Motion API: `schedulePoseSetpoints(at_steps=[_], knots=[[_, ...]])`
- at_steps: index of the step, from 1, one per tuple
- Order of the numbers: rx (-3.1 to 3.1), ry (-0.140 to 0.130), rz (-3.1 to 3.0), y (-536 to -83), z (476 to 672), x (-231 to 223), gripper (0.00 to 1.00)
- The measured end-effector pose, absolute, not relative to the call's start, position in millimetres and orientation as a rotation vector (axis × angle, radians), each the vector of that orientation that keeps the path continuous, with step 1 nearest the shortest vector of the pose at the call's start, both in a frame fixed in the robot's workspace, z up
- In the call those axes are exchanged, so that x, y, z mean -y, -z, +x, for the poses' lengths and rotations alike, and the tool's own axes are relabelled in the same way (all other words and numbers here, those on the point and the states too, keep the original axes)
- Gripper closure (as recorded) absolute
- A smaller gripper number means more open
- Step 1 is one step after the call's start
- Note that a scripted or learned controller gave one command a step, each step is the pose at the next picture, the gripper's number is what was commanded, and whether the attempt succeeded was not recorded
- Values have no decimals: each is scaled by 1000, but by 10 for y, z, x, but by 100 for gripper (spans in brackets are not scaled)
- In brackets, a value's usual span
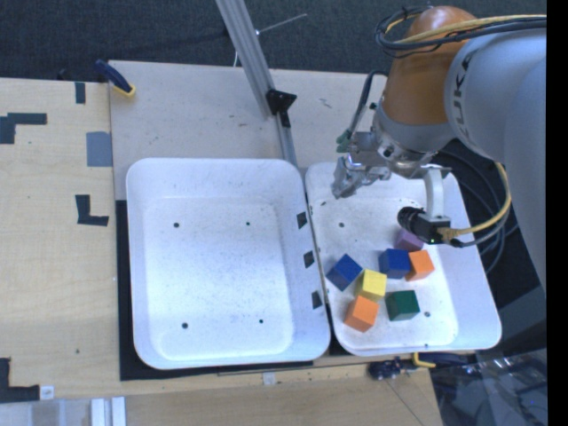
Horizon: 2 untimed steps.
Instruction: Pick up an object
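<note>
- Blocks sit clustered in the right bin [461, 327], toward its near half: blue block [343, 272], yellow block [373, 283], orange block [361, 312], green block [402, 304].
- They look small, rigid, light and smooth-faced; I judge opposite flat sides the best hold.
- The orange block at the edge looks least crowded.
- My claw [348, 183] hovers above the bin's far end, apart from them; whether it is spread or closed I cannot tell.
</note>
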State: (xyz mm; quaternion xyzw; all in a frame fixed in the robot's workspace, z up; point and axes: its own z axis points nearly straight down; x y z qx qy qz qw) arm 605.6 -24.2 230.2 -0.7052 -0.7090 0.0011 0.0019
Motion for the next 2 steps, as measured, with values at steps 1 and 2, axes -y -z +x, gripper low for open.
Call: schedulePoseSetpoints(at_steps=[1,2], knots=[[2226,-3,-2212,-2202,5880,-236,100],[2226,-4,-2212,-2118,5655,-738,100]])
